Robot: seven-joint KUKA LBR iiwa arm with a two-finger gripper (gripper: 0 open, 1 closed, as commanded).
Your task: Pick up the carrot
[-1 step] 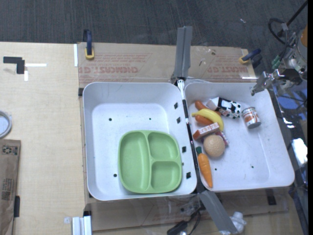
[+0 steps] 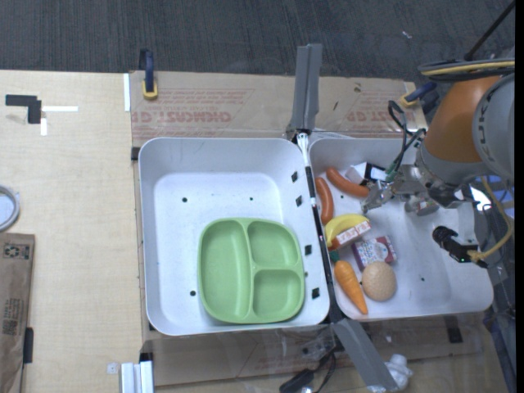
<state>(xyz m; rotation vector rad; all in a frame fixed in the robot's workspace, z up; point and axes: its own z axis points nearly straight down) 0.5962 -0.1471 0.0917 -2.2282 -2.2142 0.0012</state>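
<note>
Camera view: claw (image 2: pixel 385 193), grip state unclear, hovers over right bin (image 2: pixel 458 301); carrot (image 2: pixel 350 286) lies near front wall beside egg (image 2: pixel 379 282). Best approach: descend along carrot's length.

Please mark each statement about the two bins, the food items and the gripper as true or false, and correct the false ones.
1. The carrot lies in the right bin. True.
2. The green divided plate sits in the right bin. False: it sits in the left bin.
3. The gripper holds the carrot. False: the carrot lies on the bin floor, apart from the gripper.
4. The egg lies right beside the carrot. True.
5. The banana lies on the green plate. False: it is in the right bin, near the divider.
</note>
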